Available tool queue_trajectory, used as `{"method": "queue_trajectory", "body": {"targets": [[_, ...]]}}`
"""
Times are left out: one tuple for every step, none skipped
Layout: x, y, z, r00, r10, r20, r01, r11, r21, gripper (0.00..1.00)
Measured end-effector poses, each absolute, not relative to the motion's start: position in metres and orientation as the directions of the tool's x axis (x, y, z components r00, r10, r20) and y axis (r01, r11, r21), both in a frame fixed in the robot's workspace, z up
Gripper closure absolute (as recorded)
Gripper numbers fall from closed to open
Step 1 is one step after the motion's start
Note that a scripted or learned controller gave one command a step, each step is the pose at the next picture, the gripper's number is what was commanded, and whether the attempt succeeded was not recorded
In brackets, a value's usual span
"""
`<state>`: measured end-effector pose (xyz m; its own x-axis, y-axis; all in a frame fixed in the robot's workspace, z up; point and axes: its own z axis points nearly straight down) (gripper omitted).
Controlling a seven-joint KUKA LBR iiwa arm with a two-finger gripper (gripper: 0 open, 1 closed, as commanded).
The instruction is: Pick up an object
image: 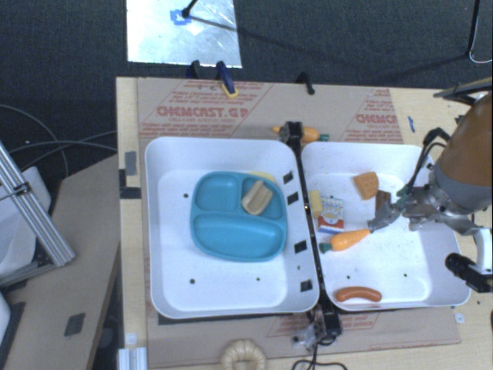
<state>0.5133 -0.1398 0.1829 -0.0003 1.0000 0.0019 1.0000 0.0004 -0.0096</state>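
A grey KUKA arm with an orange band above its wrist reaches in from the right over the right-hand bin [416,154], its wrist angled down and leftward so that the gripper [383,209] hangs low above the bin's middle. Whether the tool is spread or closed cannot be told from this slanted overhead view; nothing is visibly held in it. Just beside its tip lie several toy foods: an orange carrot [348,240] directly below and left of it, a small red-and-white packet [331,213] to its left, and an orange wedge [367,184] slightly above. A sausage [357,294] rests well apart near the bin's front edge. In the left-hand bin [166,206] sits a blue divided plate [235,216] with a tan bread-like piece [257,198] in its upper right compartment. Both bins stand on a cardboard sheet [200,110] on the bench. A small orange and yellow item [308,135] lies on the cardboard just behind the seam between the bins
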Motion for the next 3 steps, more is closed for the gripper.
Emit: {"method": "queue_trajectory", "body": {"targets": [[0.516, -0.140, 0.188, -0.003, 1.000, 0.000, 1.000, 0.003, 0.001, 0.00], [0.523, -0.145, 0.142, -0.001, 1.000, 0.001, 1.000, 0.001, -0.002, 0.00], [0.525, -0.146, 0.093, 0.000, 1.000, -0.001, 1.000, 0.000, 0.006, 0.00]]}}
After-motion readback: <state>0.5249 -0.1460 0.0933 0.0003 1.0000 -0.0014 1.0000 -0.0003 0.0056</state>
